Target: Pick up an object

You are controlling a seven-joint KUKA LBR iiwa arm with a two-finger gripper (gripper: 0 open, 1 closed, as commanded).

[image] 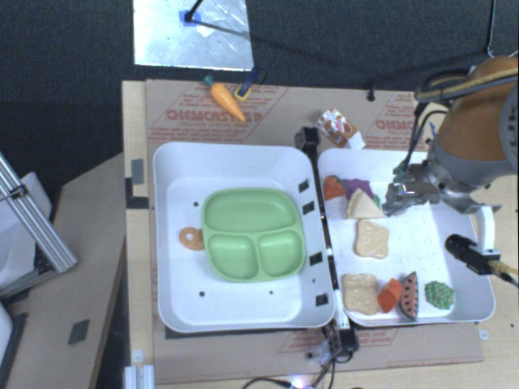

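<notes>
White right bin (474, 298) held the food pieces; the gripper (395, 199) hung low just beside the pale wedge (364, 206), near the purple piece (358, 189) and the red piece (334, 188). Whether the jaws stood apart or together could not be told. Risk, as judged: the crowded pieces could be nudged aside, or two caught together, and the wedge's slanted faces could slip.

Green divided tray (251, 233): smooth matt plastic. White bins (174, 217): smooth, slight sheen. Bench board (268, 108): printed brown cardboard. Sheet (195, 23) at 12 o'clock: shiny metal.
</notes>
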